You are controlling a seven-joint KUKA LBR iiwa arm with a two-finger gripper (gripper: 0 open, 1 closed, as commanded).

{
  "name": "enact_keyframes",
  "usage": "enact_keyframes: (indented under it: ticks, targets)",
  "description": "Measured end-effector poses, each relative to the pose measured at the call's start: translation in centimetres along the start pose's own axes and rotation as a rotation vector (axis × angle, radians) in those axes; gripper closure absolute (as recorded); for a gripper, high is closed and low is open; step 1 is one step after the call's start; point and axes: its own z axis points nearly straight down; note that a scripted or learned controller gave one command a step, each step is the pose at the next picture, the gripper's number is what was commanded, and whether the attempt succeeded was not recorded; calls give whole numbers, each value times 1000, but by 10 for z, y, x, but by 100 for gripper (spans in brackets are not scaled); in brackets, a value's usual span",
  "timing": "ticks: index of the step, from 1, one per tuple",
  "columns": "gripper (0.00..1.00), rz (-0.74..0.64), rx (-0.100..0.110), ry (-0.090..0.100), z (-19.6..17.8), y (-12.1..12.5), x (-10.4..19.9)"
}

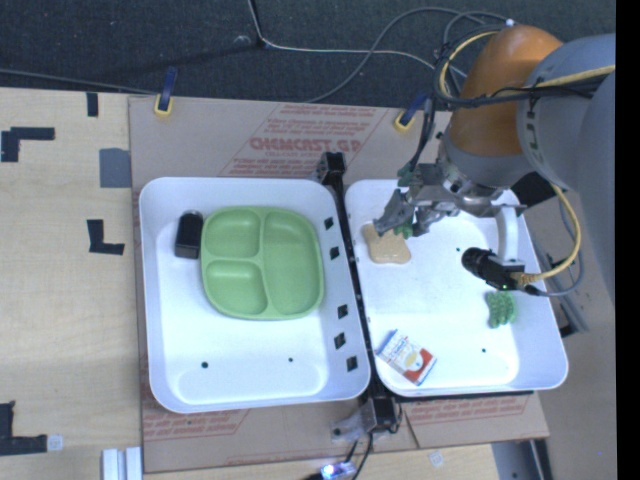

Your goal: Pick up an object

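Over the bin on the view's right (450, 303), the grey arm (570, 108) reaches in from that side and sets its gripper (398, 224) low at the bin's upper left corner. The gripper sits directly above the top edge of a pale beige piece (390, 252) that lies flat on the white floor, close to the wall between the two bins. Whether the gripper is wide or narrow cannot be told from this angle, and nothing is seen lifted. A small green leafy lump (500, 309) lies near the same bin's right wall, and a red, white and blue packet (406, 357) lies near its front edge. The other bin (250, 363) holds a green divided plate (263, 263), with a black block (188, 235) just beside its left rim.
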Motion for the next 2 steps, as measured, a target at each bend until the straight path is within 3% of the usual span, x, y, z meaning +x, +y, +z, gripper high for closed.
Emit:
enact_keyframes:
  ticks: [2]
  targets:
    - [100,0,0,-1,-6,19,121]
